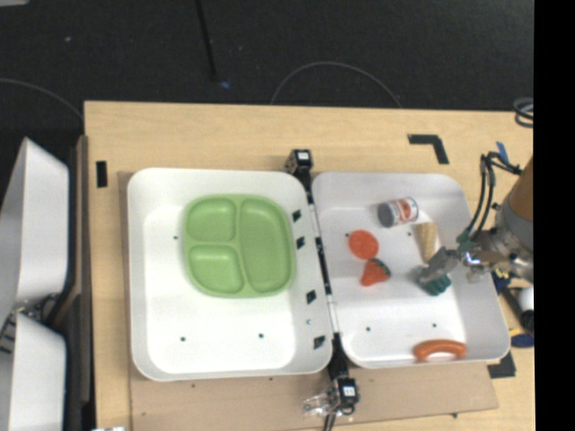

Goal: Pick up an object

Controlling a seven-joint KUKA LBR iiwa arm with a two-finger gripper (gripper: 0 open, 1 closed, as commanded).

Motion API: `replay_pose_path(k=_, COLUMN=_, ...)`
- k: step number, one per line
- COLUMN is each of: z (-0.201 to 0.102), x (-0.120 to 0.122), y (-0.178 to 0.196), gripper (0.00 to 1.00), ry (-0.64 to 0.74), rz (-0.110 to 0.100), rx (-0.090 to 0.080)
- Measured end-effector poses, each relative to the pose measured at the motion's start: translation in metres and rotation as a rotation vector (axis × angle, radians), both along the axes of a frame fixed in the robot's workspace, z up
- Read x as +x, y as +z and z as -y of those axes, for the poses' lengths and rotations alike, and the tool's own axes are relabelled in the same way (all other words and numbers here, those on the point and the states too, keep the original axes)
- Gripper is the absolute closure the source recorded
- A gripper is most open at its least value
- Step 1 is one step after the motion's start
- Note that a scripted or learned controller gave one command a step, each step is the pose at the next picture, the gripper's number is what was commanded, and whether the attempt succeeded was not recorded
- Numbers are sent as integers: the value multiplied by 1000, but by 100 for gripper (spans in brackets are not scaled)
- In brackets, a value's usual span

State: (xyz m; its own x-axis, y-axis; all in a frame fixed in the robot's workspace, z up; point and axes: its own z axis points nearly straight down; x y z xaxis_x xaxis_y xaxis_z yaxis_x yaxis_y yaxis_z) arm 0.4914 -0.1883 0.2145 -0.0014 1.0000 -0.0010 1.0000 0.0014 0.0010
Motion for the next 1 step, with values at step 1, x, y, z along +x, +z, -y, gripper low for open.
replay_pose_path(k=1, z=1, x=0, y=-63, gripper=0, ry=-2, rz=-4, rx=1)
